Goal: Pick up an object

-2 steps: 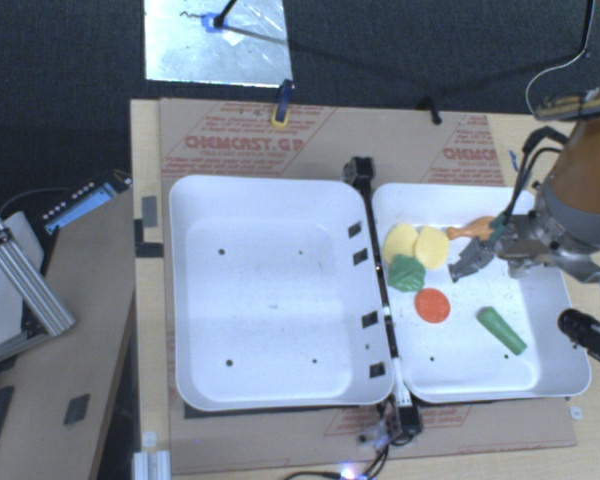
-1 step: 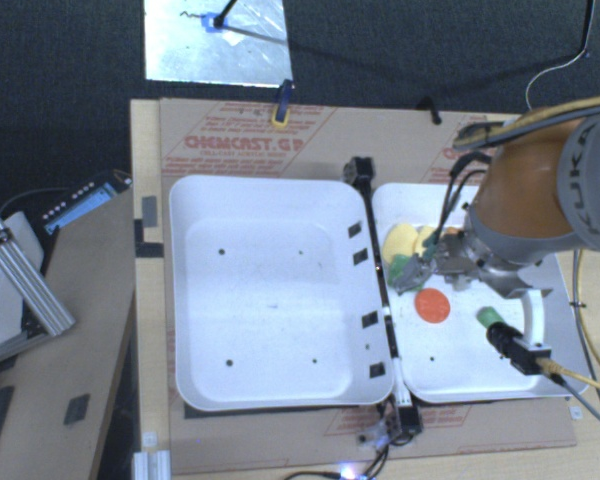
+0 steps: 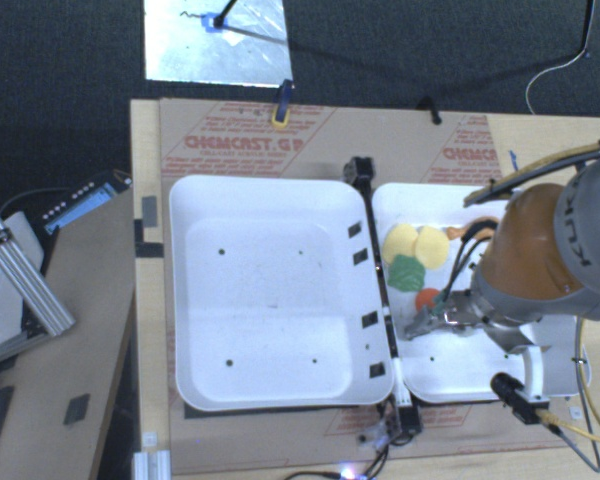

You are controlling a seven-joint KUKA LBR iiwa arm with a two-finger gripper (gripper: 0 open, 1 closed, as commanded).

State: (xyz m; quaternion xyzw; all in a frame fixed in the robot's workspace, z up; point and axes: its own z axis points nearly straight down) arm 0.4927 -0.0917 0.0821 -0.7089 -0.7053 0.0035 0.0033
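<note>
Dark carpet surrounds a bench topped with a sheet of printed cardboard [image 3: 250, 138], and beyond its far edge a shiny metal plate [image 3: 217, 26] lies on the floor. At the far left an aluminium frame rail [image 3: 20, 278] slants beside a small blue-and-black device [image 3: 80, 203]. Moving right, the left bin [image 3: 270, 293] sits wide and shallow, its white floor bare apart from a few dark specks. A row of black clips [image 3: 365, 268] marks the seam where it meets the right bin [image 3: 420, 200]. Just past that seam, toward the far side of the right bin, lies a tight cluster of small toys: two pale yellow rounded pieces [image 3: 418, 244] touching each other, a green lump [image 3: 406, 273] just in front of them, and a small red-orange piece [image 3: 426, 296] nearer the arm. Their shapes are soft-edged and too small to name more closely. The gripper [image 3: 427, 320] hangs low over the bin, just in front of the red-orange piece, with the grey arm and its orange band [image 3: 525, 243] filling the right side; whether its tips are spread or closed I cannot tell, and nothing visibly sits between them. This looks like the approach step, with no grasp yet made. The next move likely calls for settling on one piece of the cluster, probably the red-orange or green one nearest the tool, and descending squarely so neighbours are not nudged away.
</note>
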